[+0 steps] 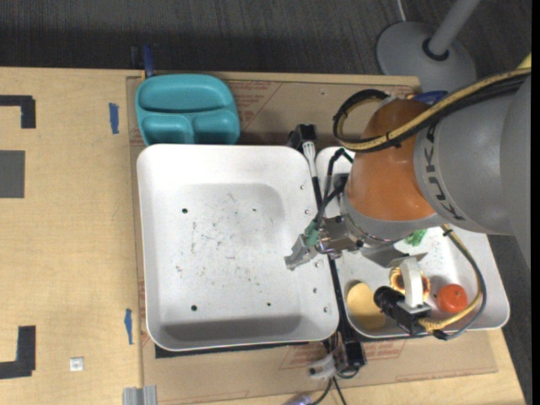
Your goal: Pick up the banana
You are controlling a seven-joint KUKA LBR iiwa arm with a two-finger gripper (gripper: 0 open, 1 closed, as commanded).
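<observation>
From my screen the left bin (228, 243) is plain white with faint grey scuffs and a few dark dots, and the right bin (494, 306) is the same white. A teal tray (187, 110) sits on the tan bench (67, 226), which carries black marks and short strips of blue tape (114, 118). The arm (472, 167) is grey with an orange band (384, 171), and I see an orange-red object (453, 297), a yellow one (363, 304) that may be the banana, and something green (414, 239).
</observation>
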